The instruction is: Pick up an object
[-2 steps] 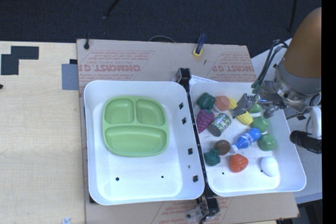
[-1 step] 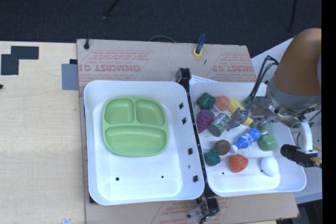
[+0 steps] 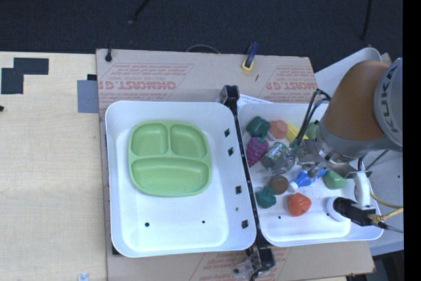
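the arm (image 3: 355, 108) is reaching in over the right bin (image 3: 309, 227), and the end effector (image 3: 284, 156) is sitting low among the toys, approx mid-pile. taking the purple grape-like toy (image 3: 255, 151) as the landmark: the end effector is just right of it, touching or nearly touching, can't tell which. whether the end effector is apart or together, can't tell either; the metal bits are blurring into the clutter, and nothing is visibly sitting clamped in it.

other stuff rel. to the purple toy: a dark green piece (image 3: 257, 126) is lying just above it, a pinkish-orange one (image 3: 279, 129) up and to the right, a brown round one (image 3: 278, 184) below-right, a teal piece (image 3: 266, 197) below, a red-orange toy (image 3: 298, 204) further below-right, blue bits (image 3: 304, 178) to the right past the end effector, and a green one (image 3: 333, 179) well to the right. the left bin (image 3: 125, 220), well left of the purple toy, is carrying a green divided plate (image 3: 170, 159).

step, imo: descent/grasp phase, no object picked yet. likely target is the purple toy or something small right beside it. next move is calling for closing on one item w/o catching neighbours, then lifting straight up and checking something is actually coming along.
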{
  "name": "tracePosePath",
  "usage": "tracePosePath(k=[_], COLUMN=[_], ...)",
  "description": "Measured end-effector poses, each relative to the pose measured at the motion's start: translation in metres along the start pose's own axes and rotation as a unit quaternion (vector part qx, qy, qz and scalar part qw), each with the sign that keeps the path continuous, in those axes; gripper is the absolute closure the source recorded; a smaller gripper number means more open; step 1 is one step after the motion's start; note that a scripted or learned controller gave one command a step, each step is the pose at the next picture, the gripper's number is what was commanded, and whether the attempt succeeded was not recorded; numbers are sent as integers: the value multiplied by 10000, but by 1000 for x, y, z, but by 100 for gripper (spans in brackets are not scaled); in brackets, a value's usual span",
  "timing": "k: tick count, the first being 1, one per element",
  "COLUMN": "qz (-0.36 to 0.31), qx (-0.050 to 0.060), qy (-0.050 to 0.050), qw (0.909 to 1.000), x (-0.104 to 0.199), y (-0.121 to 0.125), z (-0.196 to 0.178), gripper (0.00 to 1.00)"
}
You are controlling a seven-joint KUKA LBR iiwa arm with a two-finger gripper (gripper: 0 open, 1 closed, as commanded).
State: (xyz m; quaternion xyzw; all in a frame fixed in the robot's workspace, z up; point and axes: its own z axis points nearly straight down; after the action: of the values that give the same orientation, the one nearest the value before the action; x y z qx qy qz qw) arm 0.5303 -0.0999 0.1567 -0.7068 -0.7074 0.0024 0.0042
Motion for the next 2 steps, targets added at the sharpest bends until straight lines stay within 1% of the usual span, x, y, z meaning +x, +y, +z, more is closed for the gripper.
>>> tracePosePath(k=[1, 2], qz=[22, 19], qx=[-17, -20], qy=[-2, -6], qw=[10000, 10000], x=[8, 9], y=[4, 4], z=[51, 71], gripper=[0, 0])
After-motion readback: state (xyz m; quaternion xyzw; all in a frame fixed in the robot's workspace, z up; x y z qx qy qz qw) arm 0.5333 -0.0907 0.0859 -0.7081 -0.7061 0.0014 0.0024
